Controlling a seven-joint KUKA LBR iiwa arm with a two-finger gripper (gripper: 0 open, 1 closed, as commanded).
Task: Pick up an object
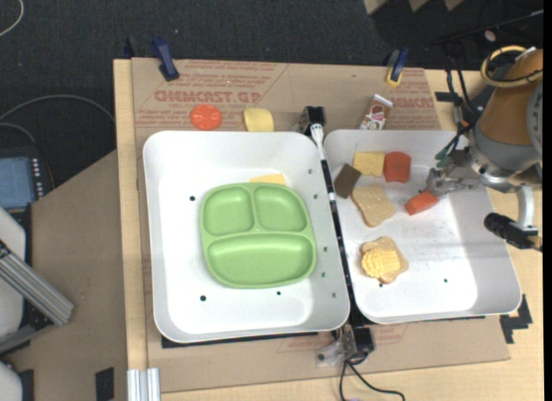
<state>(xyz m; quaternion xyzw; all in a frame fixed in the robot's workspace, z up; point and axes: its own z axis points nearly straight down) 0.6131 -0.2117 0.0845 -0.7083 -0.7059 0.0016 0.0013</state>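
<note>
Arm: I see my arm (509, 123) reaching in from the right, its orange band above the grey wrist, over the far right part of the right bin.
Gripper: I place the gripper (438, 180) low over the right bin (483, 287), just beside an orange-red piece; the fingers are small and dark here, and I cannot tell whether they are apart or together.
Orange-red piece: it (422, 203) lies tilted on the bin floor, right below the gripper tip; I think it touches the tip, but the view is too coarse to be sure. I do not see it between the fingers.
Red block: it (397, 166) sits at the far side of the right bin, just beside a yellow block (368, 163) on its left.
Brown piece: a dark brown piece (347, 180) leans near the wall between the two bins.
Toast slice: a tan slice (373, 204) lies near the middle, between the brown piece and the orange-red piece.
Yellow waffle: it (382, 260) rests nearer to me in the right bin, well apart from the gripper.
Left bin: the left bin (172, 166) holds a green divided plate (257, 235) with a pale yellow piece (268, 179) peeking out behind its far edge.
Bench: on the cardboard behind the bins I see an orange disc (206, 117), a yellow lump (258, 120) and a small carton (376, 113).
</note>
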